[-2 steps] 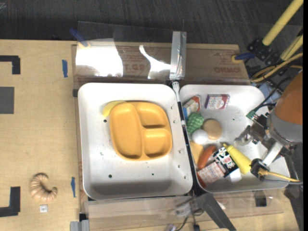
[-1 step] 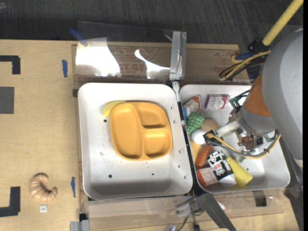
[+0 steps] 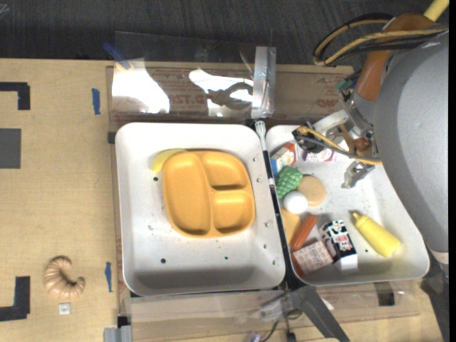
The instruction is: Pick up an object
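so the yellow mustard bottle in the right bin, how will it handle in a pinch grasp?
The mustard bottle lies on its side, so a nudge may roll it. It looks like smooth plastic, probably slippery and light. Its tapered nozzle end could squirt out of a pinch; the wider body seems safer.

The right bin [image 3: 406, 262] holds a jumble: a yellow bottle [image 3: 376, 235] lying tilted, a green knobbly toy [image 3: 288, 180], a white ball [image 3: 295, 203], a tan disc [image 3: 312, 189], an orange sausage [image 3: 303, 230] and a small carton [image 3: 338, 239].

An orange divided tray [image 3: 208, 192] fills the left bin [image 3: 135, 191]; a croissant-like thing [image 3: 63, 276] lies on the bench [image 3: 50, 191].
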Tool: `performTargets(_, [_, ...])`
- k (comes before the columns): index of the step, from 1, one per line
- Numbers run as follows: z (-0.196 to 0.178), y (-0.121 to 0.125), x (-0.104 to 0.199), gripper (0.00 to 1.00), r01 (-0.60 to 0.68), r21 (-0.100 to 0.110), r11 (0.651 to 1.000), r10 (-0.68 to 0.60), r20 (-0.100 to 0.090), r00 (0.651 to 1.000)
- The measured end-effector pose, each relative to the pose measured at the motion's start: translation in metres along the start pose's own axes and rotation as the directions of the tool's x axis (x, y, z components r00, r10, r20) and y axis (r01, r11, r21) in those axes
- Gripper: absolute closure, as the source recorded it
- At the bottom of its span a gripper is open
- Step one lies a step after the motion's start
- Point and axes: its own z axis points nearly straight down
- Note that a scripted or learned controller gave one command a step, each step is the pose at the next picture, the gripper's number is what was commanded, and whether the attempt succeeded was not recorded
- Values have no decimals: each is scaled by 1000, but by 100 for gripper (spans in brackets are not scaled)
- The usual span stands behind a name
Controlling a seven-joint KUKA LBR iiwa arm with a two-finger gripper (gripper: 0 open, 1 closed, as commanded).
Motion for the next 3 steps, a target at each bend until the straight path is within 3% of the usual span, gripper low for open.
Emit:
performTargets(1, [-16,0,47,0,21,0,1000,-21,6,1000])
performTargets(2, [39,26,-73,0,-38,2,999,38,14,999])
performTargets(3, [40,61,-32,0,27,0,1000,-27,7,1000])
